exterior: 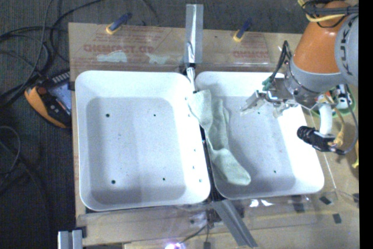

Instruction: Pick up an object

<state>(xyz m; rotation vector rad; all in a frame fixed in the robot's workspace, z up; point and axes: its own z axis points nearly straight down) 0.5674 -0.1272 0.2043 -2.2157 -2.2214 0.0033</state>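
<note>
While the arm (pixel 326 49) reaches in from the right edge of the worktop (pixel 140 46), its gripper (pixel 252 103) hangs over the upper middle of the right bin (pixel 291 175), well apart from the only loose thing in either bin. How the gripper's parts stand, apart or together, cannot be told, for they are small and blurred against the white floor of the bin; nothing can be seen between them.

That loose thing is a pale green sock (pixel 220 140). It lies along the left wall of the right bin, its upper end draped over the rim where the two bins meet, its lower end spread flat on the bin floor near the front left corner. It is limp and creased, running from the rear toward the front of the bin at a slight slant.

Beside it, the left bin (pixel 93 183) sits touching or just beside the right bin along their shared edge. A metal upright post (pixel 193 32) stands at the rear of the worktop between the two bins. Two clamps with blue and yellow handles (pixel 118 23) grip the rear edge of the worktop, one toward each side. Off the worktop's left edge, an orange and black device (pixel 48 101) lies on the dark floor among black cables (pixel 41 20).
</note>
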